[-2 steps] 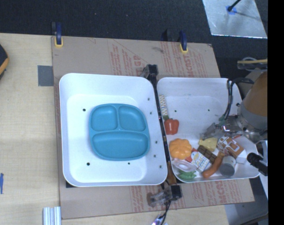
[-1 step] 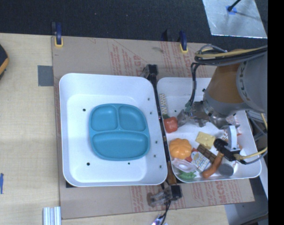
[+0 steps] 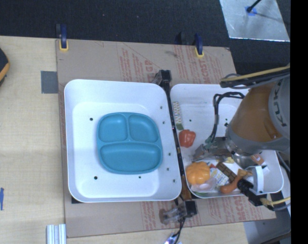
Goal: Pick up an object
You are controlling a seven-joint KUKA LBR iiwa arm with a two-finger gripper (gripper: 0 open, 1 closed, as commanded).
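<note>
We see a brown board (image 3: 143, 55) on a wooden table (image 3: 21, 151). The blue plate (image 3: 129, 142) sits in the left bin (image 3: 77, 136). The orange toy (image 3: 198, 173) lies in the right bin (image 3: 194, 98), under the arm (image 3: 255, 118).

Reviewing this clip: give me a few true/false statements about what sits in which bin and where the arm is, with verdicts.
1. A blue divided plate lies in the left bin. True.
2. The arm hangs over the left bin. False: it is over the right bin.
3. A yellow-orange round object lies in the right bin. True.
4. The small red object rests on the blue plate. False: it lies in the right bin, near its left wall.
5. The plate carries several items. False: its compartments hold nothing.
</note>
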